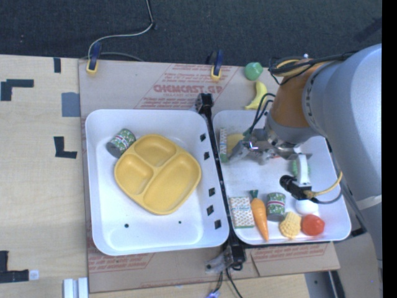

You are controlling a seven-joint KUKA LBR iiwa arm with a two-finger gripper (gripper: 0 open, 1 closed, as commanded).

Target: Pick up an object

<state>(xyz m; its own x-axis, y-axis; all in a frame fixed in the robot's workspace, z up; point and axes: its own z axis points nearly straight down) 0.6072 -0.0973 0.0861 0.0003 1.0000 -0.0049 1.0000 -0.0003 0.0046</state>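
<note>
My gripper is low over the upper left part of the right bin, beside a yellow object near the bin's left wall. Along the right bin's front lie a green-and-white packet, an orange carrot, a small green-labelled can, a yellow corn cob and a red tomato. The arm's wrist covers the middle of that bin.
The left bin holds a yellow divided plate and a small can lying at its upper left. Behind the right bin, on the cardboard, sit a green ball and a banana. A black divider clip stands between the bins.
</note>
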